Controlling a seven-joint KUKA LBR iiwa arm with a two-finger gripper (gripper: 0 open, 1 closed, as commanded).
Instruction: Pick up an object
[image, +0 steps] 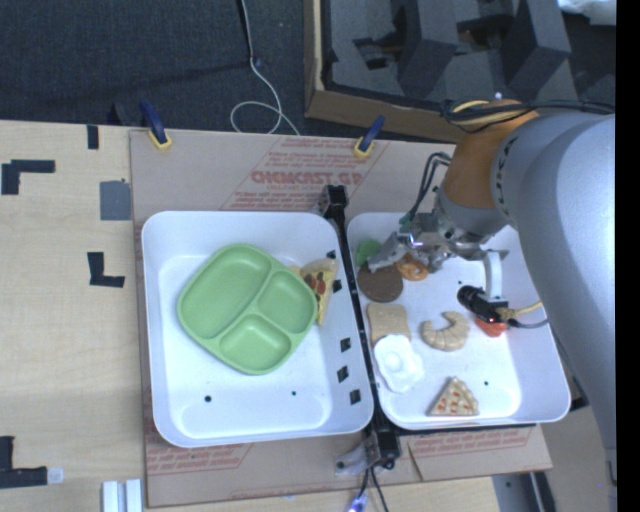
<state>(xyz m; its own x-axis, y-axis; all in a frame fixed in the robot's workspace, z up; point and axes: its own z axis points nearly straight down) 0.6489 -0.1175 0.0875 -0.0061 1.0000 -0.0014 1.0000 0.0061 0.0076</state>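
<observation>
Arm (585, 230): nearest the lens; its grey bulk is seen along the right, bent down past the orange band so that the wrist is brought low over the right bin.
Gripper (408, 250): lowered over the far left corner of the right bin; whether it is apart or together cannot be told, and nothing is seen held in it.
Doughnut-like toy (413, 268): orange-brown, lying just under the gripper; contact cannot be judged. It is taken to be the thing aimed at.
Green piece (368, 250): small, just beside the gripper, against the bin's left wall.
Brown disc (380, 285): flat and round, near the doughnut-like toy.
Toast slice (387, 320): laid flat below the disc.
Croissant (445, 332): set apart in the middle of the bin.
Fried egg (398, 365): touching the toast's near edge.
Pizza wedge (453, 400): alone near the front wall.
Right bin (535, 405): the toys are spread loosely, judged so that each can be grasped singly.
Left bin (250, 425): a green divided plate (245, 310) is held here, with a second pizza slice (320, 280) wedged between plate and wall.
Blue clamps (155, 125): the cardboard under both bins is pinned by them, presumably against sliding.
</observation>
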